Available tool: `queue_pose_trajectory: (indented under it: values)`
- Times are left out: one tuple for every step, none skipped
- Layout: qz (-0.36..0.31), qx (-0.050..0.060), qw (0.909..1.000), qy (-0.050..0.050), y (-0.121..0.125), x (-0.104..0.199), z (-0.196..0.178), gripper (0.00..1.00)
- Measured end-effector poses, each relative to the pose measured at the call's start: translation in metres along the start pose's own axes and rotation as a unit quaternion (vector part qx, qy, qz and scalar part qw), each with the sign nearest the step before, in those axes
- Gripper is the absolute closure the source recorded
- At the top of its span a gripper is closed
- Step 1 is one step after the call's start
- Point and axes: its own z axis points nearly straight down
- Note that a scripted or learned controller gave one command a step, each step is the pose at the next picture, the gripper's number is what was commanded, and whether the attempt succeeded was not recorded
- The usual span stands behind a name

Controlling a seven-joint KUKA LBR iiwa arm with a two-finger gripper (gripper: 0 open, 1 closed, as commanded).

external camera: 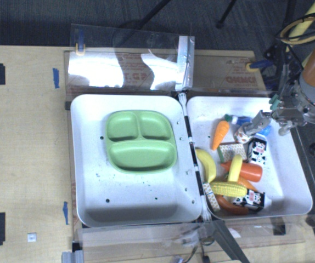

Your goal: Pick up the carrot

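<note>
The fingers [258,120] sit in the upper right part of the frame, over the back of the right bin [296,175]; they look grey and blurred against the clutter beneath, and I cannot tell whether they are spread or pressed together. Nothing can be seen between them. The arm [313,86] comes in from the right edge of the frame.

The carrot [219,134] lies in the right bin, toward its upper left, tilted with its green top up and its orange tip pointing down-left. It is just left of the fingers, apart from them. Below it lie a banana [206,165], a corn cob [230,189] and other small toys in a heap.

The left bin [86,190] holds a green divided plate [141,140]. Both bins rest on the wooden table [23,163].
</note>
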Motion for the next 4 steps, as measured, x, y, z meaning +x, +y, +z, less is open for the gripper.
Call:
queue_pose_trajectory:
  values:
    - [-0.118,0.000,0.9930,0.000,0.051,0.028,0.082,0.00]
    - [-0.121,-0.002,0.9926,-0.001,0.075,0.027,0.134,0.00]
    - [-0.218,0.004,0.9760,0.002,0.117,0.010,0.168,0.00]
    - [-0.219,-0.003,0.9758,-0.002,0.121,0.010,0.159,1.00]
